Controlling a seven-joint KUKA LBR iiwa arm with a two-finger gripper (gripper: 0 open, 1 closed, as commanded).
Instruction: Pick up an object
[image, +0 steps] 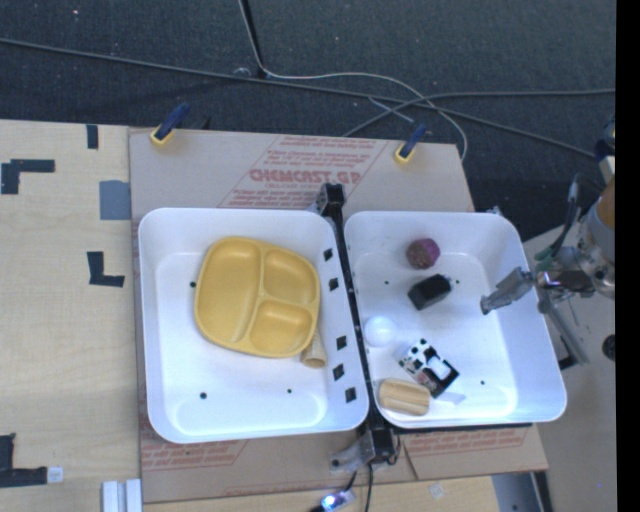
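Lying left of the tool (503, 294): a black block (430, 291).

So the tabletop (60, 330) is light wood with a few dark tape marks (100, 270) stuck on the left side. A cardboard sheet (300, 165) with red print lies on it, pinned at the back by two blue and yellow clamps (170, 122). Behind that there's dark carpet floor (420, 40) with cables (330, 75) trailing over it, lighting pretty even

Plate (258, 296) in left bin (165, 330); ball (379, 330) in right bin (500, 240).
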